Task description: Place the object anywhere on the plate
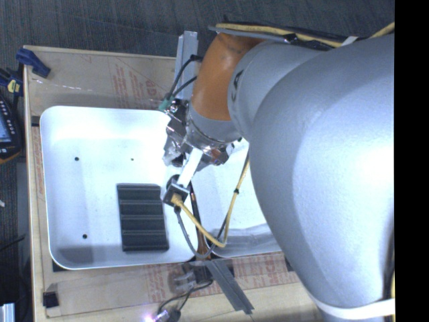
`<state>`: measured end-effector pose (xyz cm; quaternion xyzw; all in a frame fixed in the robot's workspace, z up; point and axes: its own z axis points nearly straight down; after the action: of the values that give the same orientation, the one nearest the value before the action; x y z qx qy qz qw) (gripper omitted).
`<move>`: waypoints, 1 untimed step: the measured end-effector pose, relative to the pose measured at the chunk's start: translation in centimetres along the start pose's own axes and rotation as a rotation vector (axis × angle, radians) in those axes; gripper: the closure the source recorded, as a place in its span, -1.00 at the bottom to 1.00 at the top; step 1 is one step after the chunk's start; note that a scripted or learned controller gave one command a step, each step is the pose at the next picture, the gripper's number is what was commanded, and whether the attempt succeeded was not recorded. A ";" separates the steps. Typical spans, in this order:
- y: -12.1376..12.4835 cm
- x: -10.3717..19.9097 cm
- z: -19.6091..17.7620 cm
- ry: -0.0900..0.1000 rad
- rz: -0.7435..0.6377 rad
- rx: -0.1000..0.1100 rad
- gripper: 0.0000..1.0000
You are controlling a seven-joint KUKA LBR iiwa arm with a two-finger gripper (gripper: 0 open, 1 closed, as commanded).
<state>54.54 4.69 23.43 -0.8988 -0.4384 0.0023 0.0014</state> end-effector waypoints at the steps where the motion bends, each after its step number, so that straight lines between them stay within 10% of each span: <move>1: -7.8 3.5 13.8 -0.002 0.221 0.003 1.00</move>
<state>50.49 12.20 9.64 -0.9416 -0.3366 0.0040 0.0019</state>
